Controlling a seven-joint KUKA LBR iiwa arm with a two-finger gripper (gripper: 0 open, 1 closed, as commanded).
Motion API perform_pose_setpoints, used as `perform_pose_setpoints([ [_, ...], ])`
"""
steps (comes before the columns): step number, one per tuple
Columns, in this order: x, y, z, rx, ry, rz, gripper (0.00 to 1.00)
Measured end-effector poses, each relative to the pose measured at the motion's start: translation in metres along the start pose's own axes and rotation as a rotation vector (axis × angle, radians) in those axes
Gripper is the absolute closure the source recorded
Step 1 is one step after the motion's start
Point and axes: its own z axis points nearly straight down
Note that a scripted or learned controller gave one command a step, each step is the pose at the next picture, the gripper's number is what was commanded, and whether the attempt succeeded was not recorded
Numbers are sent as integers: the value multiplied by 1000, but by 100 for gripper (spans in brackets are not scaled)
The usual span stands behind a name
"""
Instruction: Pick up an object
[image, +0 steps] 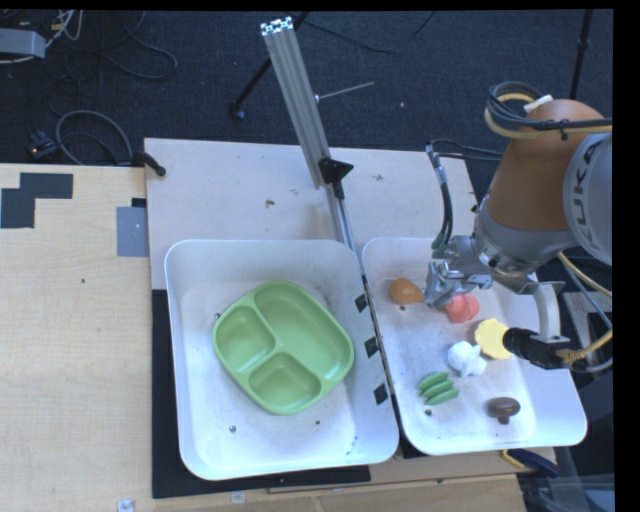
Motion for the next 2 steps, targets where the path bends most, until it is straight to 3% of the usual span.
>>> perform_pose_setpoints([
  [2,99,-18,1,-2,0,-1,100],
])
